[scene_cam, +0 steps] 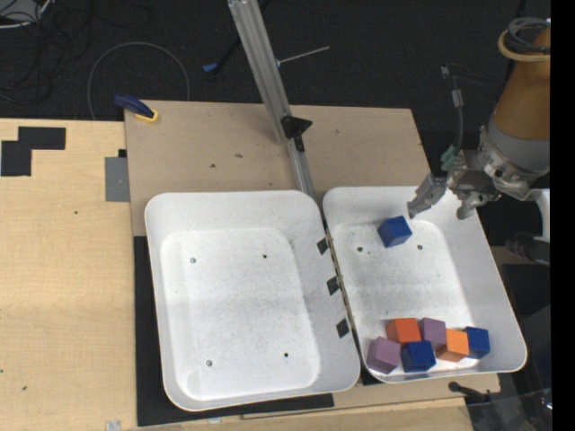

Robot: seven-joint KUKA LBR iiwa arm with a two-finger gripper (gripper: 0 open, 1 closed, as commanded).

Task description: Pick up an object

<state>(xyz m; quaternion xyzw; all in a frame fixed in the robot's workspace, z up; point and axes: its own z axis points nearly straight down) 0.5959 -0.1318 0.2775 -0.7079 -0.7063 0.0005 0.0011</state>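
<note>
The jaws are seen spread apart and clamped on nothing, the gripper being held over the right bin at its one o'clock rim; a blue cube is found at the gripper's eight o'clock, apart from it.

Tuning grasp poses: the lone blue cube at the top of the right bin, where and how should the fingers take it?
Take the lone blue cube across two opposite side faces, coming straight down from above. It sits alone on the right bin floor, apart from the cluster of blocks at the near end and away from the walls, so there is likely room on either side. It is turned slightly; align with its faces.
</note>
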